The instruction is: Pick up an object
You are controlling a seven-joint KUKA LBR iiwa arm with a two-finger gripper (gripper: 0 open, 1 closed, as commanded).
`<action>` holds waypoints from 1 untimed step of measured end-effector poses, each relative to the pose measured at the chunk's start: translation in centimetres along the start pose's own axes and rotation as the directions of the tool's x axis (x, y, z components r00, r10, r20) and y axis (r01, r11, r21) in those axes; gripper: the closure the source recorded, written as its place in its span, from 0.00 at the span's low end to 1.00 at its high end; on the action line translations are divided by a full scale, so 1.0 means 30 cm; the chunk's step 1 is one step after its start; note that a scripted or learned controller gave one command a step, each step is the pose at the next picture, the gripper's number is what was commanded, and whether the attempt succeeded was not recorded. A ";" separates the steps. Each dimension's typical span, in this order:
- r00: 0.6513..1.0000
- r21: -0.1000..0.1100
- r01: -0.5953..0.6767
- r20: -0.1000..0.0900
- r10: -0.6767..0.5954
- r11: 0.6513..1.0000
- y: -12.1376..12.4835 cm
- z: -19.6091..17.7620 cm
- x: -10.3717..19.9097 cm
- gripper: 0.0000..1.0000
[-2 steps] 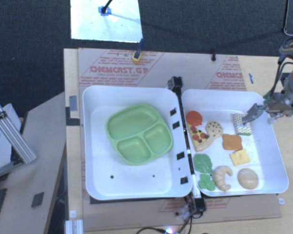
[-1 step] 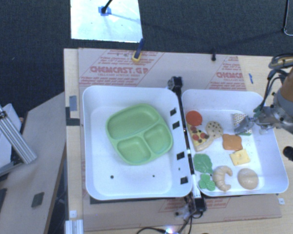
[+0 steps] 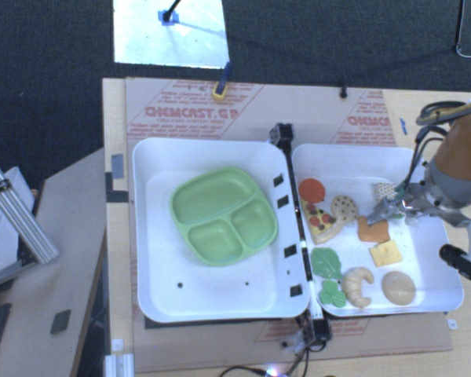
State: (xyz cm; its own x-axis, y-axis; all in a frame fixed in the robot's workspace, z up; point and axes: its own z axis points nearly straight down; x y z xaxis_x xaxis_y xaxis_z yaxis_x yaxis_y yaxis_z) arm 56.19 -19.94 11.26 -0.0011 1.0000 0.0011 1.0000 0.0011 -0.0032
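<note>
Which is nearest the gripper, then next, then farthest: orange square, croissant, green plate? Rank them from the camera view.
Measured from the gripper:
1. Orange square, right bin, just below the fingertips.
2. Croissant, right bin, near its front edge.
3. Green plate, in the left bin, across the divider.

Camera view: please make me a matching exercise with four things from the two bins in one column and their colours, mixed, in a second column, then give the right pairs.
Things:
1. divided plate in the left bin
2. round slice in the right bin
3. cheese square
4. croissant

Colours:
A. yellow
B. red
C. tan
D. light green

Pairs: 1-D, 2-B, 3-A, 4-C
</note>
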 end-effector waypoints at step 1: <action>1.000 -0.005 -0.001 0.001 0.001 1.000 0.004 0.095 0.001 0.00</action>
State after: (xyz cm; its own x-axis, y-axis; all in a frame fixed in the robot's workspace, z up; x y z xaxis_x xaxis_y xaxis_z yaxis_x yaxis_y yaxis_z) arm 56.30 -19.91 8.42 -0.0003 1.0000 -0.0001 1.0000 0.0003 0.0016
